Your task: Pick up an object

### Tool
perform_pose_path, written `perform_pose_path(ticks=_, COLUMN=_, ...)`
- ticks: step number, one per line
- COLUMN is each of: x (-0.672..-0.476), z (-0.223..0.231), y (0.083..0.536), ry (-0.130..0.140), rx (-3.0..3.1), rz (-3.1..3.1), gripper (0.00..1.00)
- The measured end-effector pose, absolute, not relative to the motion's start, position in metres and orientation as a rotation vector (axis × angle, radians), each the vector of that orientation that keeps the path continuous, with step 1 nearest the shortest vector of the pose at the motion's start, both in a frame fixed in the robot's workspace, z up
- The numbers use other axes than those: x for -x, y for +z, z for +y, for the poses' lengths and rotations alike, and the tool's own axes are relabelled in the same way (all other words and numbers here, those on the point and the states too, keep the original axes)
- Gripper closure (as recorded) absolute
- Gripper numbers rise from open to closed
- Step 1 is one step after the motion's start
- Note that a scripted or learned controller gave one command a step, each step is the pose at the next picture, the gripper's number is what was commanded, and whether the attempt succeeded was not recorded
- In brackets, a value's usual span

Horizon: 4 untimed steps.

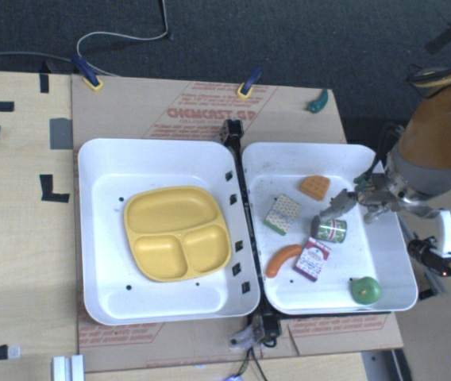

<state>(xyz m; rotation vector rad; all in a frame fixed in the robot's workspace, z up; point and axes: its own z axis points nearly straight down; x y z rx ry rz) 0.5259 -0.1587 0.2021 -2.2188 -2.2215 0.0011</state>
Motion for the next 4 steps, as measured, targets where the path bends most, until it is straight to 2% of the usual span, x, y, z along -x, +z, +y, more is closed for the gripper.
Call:
perform_pose_path(ticks=1, x=-0.565, z=-0.163, y=0.087, ry=-0.005, rx=2.223, rz=-2.228, gripper=0.0)
perform_pose_path(ticks=2, x=-0.565, z=-0.164, y=0.096, ry=-0.003, rx=2.225, rz=-2.228, gripper=1.0)
perform_pose_path(ticks=3, x=-0.565, z=-0.164, y=0.096, ry=-0.003, rx=2.225, rz=-2.228, gripper=0.0)
perform_pose_path(ticks=4, x=-0.612, z=-0.128, y=0.087, ry=-0.001, rx=2.224, rz=-2.226, gripper=0.0)
